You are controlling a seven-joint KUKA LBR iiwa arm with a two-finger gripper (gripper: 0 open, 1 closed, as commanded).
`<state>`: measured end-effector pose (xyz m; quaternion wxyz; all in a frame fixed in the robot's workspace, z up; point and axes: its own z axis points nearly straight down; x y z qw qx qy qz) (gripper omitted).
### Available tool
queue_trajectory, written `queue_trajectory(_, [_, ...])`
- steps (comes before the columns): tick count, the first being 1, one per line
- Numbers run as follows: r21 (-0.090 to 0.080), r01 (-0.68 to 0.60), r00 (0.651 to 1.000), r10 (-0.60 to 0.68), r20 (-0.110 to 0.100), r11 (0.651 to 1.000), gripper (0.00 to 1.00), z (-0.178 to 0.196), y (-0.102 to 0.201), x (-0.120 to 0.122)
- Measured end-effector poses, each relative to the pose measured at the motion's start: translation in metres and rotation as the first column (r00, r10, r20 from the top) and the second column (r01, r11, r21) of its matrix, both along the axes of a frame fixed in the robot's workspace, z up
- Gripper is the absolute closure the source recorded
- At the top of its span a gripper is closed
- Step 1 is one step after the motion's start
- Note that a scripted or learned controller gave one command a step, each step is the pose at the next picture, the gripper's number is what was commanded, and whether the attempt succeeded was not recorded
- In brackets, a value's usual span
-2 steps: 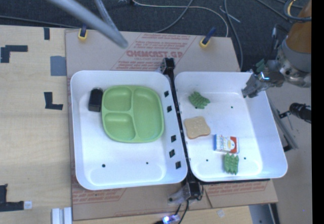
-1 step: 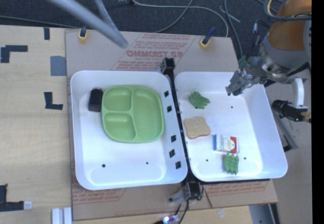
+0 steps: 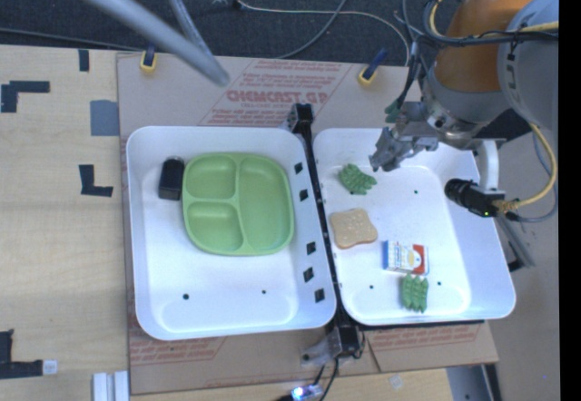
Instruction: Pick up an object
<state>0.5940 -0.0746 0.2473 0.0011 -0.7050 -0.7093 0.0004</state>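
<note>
White bins (image 3: pixel 154 299): two counted. Beside gripper (image 3: pixel 385 157), toward left: one green leafy piece (image 3: pixel 356 179). Below gripper: one toast slice (image 3: pixel 352 228), one small carton (image 3: pixel 404 257), one green bundle (image 3: pixel 414 292). Far left of gripper: one green divided plate (image 3: pixel 239 203), one black block (image 3: pixel 171 179). Nothing seen pinched; finger state impossible to tell.

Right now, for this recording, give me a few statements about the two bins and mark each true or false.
1. The green divided plate lies in the left bin. True.
2. The toast slice sits on the plate. False: it lies on the floor of the right bin.
3. The gripper hangs over the right bin, close to the upper leafy green piece. True.
4. A black block sits beside the plate's left edge. True.
5. The small red, white and blue carton is in the left bin. False: it is in the right bin, above the lower green piece.
</note>
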Motion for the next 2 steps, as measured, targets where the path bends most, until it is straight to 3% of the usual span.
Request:
queue_trajectory(1, [0.000, 0.001, 1.000, -0.001, 0.001, 1.000, 1.00, -0.001, 0.043, 0.010])
queue_trajectory(2, [0.000, -0.001, 1.000, 0.001, 0.001, 1.000, 1.00, -0.001, 0.105, 0.018])
